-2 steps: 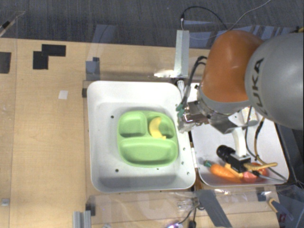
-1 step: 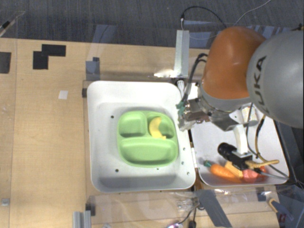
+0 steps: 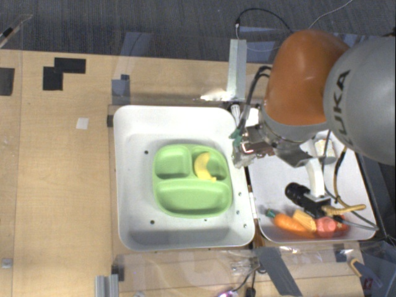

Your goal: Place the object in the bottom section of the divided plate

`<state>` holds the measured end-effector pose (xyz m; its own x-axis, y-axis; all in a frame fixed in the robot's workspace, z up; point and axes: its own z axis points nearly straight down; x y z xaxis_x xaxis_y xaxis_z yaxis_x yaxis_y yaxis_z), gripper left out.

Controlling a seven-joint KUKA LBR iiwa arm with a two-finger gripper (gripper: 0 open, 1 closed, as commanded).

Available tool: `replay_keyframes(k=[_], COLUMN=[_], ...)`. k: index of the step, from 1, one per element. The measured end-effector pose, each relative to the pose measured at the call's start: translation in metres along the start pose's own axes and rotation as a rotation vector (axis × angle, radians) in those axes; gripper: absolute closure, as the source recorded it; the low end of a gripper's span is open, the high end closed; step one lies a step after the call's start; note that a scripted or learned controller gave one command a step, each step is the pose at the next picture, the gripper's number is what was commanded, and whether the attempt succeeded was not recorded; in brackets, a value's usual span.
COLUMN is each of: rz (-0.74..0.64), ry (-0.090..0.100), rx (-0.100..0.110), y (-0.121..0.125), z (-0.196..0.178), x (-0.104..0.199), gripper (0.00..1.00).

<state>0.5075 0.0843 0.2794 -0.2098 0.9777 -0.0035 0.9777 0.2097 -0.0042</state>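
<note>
Green divided plate (image 3: 190, 181) in left bin (image 3: 133, 228), banana (image 3: 204, 166) in its upper right section. Carrot (image 3: 286, 222) and other toys in right bin (image 3: 272, 184). Tool (image 3: 242, 147) above bins' shared edge; its state cannot be told.

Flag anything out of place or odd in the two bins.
The banana lies in the green divided plate's upper right section, not the bottom one. The other items are heaped in the right bin's near corner, none spilled. Nothing looks damaged.
</note>
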Motion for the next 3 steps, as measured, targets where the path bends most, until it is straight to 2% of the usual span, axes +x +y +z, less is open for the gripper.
replay_keyframes(k=[1,2,3], rz=[-0.008,-0.008,-0.016], ry=[-0.001,-0.001,-0.002], rx=[0.001,0.001,0.002], y=[0.0026,0.0026,0.0053], z=[-0.0079,-0.0078,-0.0156], x=[0.0003,0.0005,0.0006], gripper=[1.0,0.0,1.0])
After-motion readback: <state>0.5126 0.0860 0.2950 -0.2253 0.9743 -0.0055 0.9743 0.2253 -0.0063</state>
